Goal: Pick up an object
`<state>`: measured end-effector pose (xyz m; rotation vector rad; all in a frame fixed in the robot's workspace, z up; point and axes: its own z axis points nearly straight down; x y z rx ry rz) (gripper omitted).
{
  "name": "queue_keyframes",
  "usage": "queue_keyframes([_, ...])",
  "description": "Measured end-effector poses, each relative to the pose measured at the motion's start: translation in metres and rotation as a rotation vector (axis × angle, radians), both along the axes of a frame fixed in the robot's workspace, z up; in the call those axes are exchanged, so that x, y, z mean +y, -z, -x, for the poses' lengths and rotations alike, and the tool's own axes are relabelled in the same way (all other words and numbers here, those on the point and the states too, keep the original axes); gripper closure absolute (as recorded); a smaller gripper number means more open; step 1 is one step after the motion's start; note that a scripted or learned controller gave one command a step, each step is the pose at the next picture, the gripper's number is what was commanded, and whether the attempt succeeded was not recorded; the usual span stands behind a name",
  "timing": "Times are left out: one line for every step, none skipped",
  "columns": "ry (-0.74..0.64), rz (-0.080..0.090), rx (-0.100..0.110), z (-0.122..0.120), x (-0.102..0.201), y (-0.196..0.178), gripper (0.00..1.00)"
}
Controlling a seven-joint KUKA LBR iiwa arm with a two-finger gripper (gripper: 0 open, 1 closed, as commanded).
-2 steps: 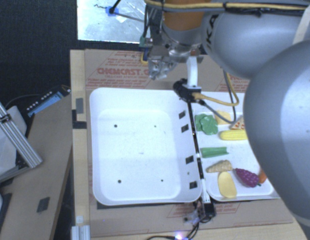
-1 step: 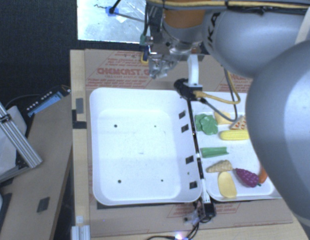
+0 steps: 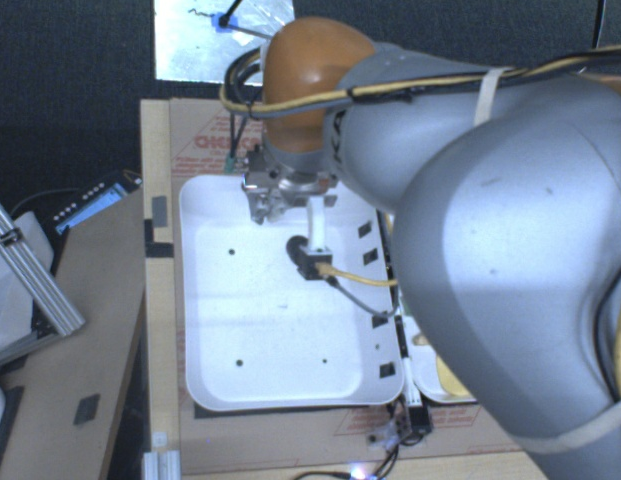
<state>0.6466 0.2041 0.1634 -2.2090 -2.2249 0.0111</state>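
Looking down from the fixed camera, I find the gripper (image 3: 273, 206) hanging over the 12 o'clock edge of the left bin (image 3: 250, 313), just inside its far rim. Whether it is apart or together I cannot tell from this angle, and I see nothing clamped in it. The only candidate for picking that I can make out is one pale yellow thing (image 3: 448, 376), lying in the visible sliver of the right bin (image 3: 427, 395). It sits toward 4 o'clock from the gripper and well apart from it, and it is mostly covered by the arm (image 3: 500, 228), so I cannot say what it is. The white floor below the gripper shows three small dark spots (image 3: 231, 252) that I can count, one toward 8 o'clock of the gripper and two near the bin's 6 o'clock rim. Above the gripper is the orange band (image 3: 310, 63). The bulk of the grey arm fills the 3 o'clock side of the view. The two bins sit side by side on one sheet of cardboard (image 3: 160, 298). Beyond it at 12 o'clock lies one silvery sheet (image 3: 205, 28), and at 9 o'clock one metal rail (image 3: 35, 278) runs at a slant.
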Motion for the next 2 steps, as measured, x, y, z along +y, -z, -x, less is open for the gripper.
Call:
queue_keyframes([0.000,-0.001,-0.002,0.043,0.033,0.060,1.00])
queue_keyframes([0.012,0.000,-0.013,0.048,-0.038,0.000,1.00])
